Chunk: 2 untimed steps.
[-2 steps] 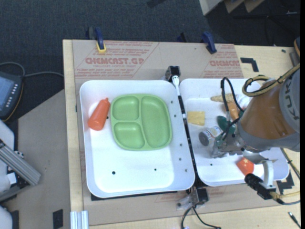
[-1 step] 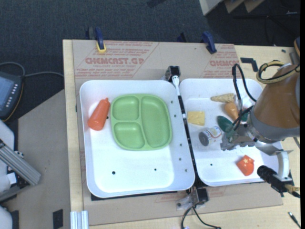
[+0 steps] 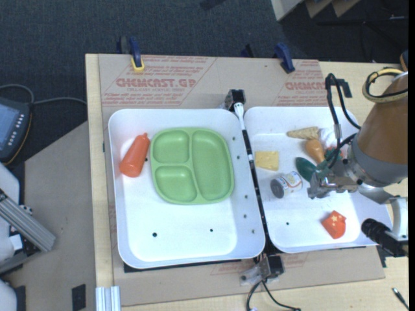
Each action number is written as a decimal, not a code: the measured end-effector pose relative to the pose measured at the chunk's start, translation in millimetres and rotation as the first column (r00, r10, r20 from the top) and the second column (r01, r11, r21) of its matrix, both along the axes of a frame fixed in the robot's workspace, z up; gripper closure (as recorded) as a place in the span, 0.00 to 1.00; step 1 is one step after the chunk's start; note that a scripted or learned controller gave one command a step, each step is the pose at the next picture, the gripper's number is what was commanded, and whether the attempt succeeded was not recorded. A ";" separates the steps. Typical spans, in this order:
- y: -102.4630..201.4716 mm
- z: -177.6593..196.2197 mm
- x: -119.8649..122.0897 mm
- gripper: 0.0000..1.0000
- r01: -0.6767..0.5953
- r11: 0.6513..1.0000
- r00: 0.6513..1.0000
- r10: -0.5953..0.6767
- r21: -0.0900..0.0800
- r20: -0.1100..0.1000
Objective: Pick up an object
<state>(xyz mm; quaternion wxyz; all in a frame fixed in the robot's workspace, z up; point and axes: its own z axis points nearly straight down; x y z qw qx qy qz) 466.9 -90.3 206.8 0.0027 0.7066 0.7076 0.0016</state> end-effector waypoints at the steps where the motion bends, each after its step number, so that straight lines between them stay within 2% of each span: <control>1: 0.0 19.1 1.0 1.00 0.000 1.000 1.000 0.000 0.000 -0.001; 2: 49.4 8.1 22.9 1.00 -0.005 1.000 1.000 0.005 0.002 -0.004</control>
